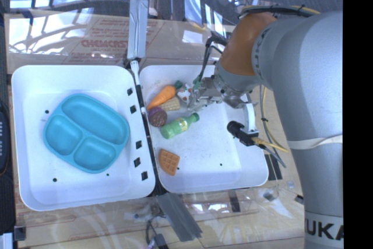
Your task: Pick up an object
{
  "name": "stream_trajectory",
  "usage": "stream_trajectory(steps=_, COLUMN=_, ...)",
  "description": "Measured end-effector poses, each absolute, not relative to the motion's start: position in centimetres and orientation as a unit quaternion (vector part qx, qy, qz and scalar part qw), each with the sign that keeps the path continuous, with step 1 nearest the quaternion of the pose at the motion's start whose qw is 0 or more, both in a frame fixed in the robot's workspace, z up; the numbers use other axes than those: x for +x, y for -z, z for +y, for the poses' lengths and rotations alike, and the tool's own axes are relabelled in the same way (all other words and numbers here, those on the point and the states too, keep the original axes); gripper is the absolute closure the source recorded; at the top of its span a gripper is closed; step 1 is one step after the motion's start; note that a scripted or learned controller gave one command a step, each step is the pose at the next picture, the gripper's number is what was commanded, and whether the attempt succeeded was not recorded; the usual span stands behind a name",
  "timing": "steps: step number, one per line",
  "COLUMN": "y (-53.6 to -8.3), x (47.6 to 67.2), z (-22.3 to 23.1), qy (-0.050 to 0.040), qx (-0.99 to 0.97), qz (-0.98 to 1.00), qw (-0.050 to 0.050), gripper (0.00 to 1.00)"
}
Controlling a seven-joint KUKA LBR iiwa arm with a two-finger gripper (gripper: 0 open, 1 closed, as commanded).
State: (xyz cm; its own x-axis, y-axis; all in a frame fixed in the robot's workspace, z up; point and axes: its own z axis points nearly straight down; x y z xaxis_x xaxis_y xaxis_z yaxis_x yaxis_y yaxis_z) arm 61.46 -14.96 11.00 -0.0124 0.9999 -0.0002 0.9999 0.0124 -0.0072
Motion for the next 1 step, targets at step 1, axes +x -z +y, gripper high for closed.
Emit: stream_trajectory(steps=1, y=-19.31, x=63.03, z=-5.49, qy=0.0007, qx=-0.801, qz=-0.599, qw=0.0, gripper=1.0)
